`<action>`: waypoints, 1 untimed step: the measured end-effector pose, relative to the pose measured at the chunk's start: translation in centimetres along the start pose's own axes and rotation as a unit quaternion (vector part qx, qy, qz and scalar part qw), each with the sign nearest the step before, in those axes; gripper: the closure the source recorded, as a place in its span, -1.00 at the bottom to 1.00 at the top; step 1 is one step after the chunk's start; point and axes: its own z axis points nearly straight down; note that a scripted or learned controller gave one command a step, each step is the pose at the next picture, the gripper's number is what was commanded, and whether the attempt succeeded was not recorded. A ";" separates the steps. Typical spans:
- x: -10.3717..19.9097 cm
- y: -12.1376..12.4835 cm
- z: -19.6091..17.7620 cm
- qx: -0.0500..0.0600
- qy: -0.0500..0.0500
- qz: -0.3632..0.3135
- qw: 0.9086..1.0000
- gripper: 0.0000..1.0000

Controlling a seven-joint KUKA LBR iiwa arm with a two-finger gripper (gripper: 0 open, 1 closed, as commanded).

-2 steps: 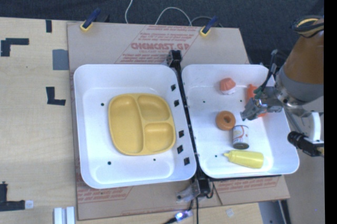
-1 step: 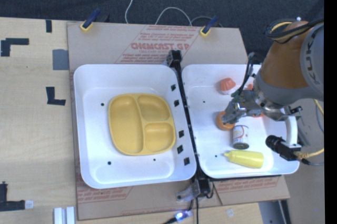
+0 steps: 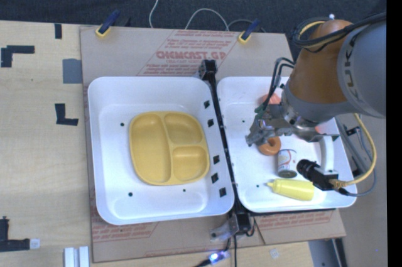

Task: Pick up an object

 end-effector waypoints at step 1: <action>5.0 -1.3 0.6 0.002 -0.001 0.001 1.000 1.00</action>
